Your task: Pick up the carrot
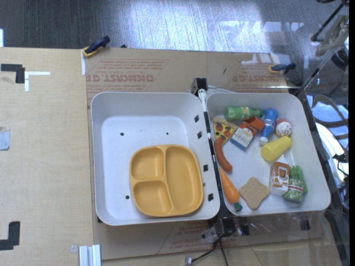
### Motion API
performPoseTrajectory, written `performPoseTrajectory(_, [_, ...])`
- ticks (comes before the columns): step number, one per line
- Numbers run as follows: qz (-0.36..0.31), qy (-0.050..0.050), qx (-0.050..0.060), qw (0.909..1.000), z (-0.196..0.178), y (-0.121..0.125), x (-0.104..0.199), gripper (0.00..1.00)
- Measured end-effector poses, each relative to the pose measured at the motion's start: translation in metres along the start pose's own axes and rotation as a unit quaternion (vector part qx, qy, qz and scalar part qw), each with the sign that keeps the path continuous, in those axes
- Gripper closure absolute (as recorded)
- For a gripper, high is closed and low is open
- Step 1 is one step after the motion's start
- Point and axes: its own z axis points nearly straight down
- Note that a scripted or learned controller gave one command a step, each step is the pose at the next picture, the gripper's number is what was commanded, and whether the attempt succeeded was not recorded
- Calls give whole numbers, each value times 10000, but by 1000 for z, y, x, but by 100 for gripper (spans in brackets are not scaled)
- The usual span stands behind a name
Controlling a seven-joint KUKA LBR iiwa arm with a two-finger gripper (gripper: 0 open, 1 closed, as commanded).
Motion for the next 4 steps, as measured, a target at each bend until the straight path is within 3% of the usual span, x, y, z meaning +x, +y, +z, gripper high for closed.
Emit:
performPoseTrajectory(1, [-1455,11,-11,9894,51,45,76,0])
performPoseTrajectory(2, [-2354,-12,-11,9719,-26,153,7,0])
performPoseTrajectory(3, [-3728,16,-24,9279,121,228,1,0])
performPoseTrajectory(4, [-6139,16,-35,7894,166,252,53,0])
